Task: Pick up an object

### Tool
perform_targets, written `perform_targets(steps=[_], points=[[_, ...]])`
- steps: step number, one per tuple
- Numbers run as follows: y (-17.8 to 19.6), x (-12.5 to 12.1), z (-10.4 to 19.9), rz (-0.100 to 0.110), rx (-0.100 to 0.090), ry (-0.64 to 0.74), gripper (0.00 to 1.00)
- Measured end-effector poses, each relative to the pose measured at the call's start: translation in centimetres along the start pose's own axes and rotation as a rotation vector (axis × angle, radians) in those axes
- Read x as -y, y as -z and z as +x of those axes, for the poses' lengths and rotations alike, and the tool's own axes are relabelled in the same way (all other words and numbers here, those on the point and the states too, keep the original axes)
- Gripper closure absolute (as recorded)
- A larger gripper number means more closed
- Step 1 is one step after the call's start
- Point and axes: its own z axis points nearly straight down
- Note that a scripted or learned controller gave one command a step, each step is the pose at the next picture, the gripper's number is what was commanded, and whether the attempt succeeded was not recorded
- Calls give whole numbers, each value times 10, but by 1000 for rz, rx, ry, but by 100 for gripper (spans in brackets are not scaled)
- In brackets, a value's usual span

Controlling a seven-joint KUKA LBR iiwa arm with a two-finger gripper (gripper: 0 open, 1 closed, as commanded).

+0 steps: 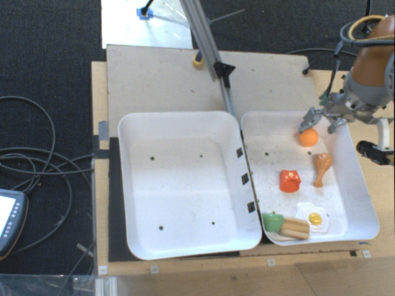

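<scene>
Nearest the camera, at the right bin's (368,197) front edge, lie a tan bread roll (294,228), a green toy vegetable (272,221) touching its left end, and a fried egg (315,218) just beside it on the right.

Back at the claw: the gripper (322,123) hangs over the far part of the right bin, its two fingers spread apart and pointing down and toward the camera, with nothing between them. An orange ball (308,137) sits just below the left fingertip (touching or merely close, I cannot tell).

Outward from there, a toy chicken drumstick (321,168) lies near the bin's right wall, its long axis running roughly far to near, fat end toward the gripper and thin bone end toward the camera. A red pepper-like toy (289,180) rests to its left, near the bin's middle.

No writing or labels can be read on any item.

The arm (372,66) comes in from the right edge, orange band above a grey wrist, tilted down to the left. The left bin (129,165) adjoins the right one along a shared edge.
</scene>
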Motion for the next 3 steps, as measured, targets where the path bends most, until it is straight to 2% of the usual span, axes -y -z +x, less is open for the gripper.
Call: perform_targets(steps=[1, 2, 3], points=[[-56, 5, 9, 1, -1, 2, 0], [-85, 4, 9, -1, 0, 3, 0], [-74, 6, 8, 9, -2, 3, 100]])
